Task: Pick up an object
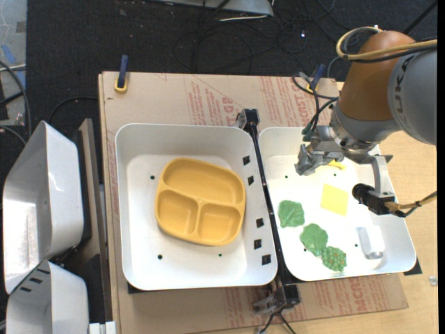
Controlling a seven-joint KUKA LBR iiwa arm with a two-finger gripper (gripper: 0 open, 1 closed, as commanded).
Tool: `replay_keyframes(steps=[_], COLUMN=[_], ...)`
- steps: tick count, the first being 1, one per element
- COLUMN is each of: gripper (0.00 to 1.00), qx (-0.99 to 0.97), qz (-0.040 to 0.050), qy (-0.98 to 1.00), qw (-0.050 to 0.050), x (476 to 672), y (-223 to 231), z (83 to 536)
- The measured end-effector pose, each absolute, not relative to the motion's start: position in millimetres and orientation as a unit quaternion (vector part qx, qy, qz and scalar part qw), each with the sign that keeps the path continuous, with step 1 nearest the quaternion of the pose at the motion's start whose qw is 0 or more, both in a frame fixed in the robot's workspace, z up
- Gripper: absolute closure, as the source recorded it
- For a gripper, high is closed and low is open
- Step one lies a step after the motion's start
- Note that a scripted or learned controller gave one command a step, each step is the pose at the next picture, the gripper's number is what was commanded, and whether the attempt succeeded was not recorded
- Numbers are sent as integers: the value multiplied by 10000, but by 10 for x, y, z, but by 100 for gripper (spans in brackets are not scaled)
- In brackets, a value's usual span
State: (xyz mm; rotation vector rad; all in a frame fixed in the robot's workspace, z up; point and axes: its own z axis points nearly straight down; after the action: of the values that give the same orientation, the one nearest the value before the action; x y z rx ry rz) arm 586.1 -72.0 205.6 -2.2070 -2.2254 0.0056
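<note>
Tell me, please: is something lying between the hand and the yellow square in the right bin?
Nothing visible does. The hand hangs over the upper part of the right bin, and the yellow square lies below it and to the right in the view, with bare white floor between them. The green pieces lie lower, off that path.

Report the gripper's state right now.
Gripper: over the right bin, above its far end; open or shut cannot be told.

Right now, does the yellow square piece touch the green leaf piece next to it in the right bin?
Apart. In the camera view, a strip of white bin floor plainly shows between the yellow square piece and the nearest green leaf piece in the right bin.
</note>
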Motion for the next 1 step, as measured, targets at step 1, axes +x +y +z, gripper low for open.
replay_keyframes(steps=[1], gripper=[100], qx=[-7041], qz=[18], qy=[-7101], qw=[34], x=[5783], y=[-221], z=[1969])
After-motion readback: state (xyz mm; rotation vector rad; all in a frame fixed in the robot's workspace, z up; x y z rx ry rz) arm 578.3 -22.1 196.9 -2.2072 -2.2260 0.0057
